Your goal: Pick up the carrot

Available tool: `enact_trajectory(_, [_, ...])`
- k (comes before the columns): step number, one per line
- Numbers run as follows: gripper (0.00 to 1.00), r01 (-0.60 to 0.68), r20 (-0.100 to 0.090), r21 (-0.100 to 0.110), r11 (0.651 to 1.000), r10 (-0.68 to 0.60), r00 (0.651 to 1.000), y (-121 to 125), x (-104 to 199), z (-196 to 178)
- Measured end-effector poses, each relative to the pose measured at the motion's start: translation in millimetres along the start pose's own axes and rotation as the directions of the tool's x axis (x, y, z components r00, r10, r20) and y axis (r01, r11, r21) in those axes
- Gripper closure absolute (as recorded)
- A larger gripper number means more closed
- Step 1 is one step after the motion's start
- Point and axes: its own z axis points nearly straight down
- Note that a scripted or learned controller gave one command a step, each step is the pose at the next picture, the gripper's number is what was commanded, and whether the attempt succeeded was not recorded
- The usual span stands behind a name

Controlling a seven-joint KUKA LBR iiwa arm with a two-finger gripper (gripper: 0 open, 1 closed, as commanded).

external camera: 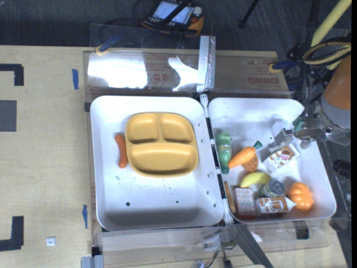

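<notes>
An orange carrot (244, 158) lies in the right white bin (240, 109), just right of a green bottle (224, 149) and above a yellow banana (254, 179). The gripper (283, 137) hangs up and right of the carrot, near a small white packet (280, 158); whether it is apart or together cannot be told.

Plate (162, 144) in left bin (106, 166) (carrot (244, 157) in right bin (245, 108))

Yellow divided plate (162, 144), left bin (106, 194)
</notes>
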Motion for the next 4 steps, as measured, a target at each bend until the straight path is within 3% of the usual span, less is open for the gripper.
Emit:
enact_trajectory(1, [0.0, 0.024, -0.001, 0.003, 1.0, -0.024, 1.0, 22, 99, 10])
enact_trajectory(2, [0.0, 0.184, 0.004, -0.006, 0.983, -0.184, 0.983, 1, 57, 107])
enact_trajectory(3, [0.0, 0.138, 0.005, -0.006, 0.99, -0.138, 0.99, 8, -4, 108])
enact_trajectory(4, [0.0, 0.14, 0.003, -0.005, 0.99, -0.14, 0.99, -5, -19, 108])
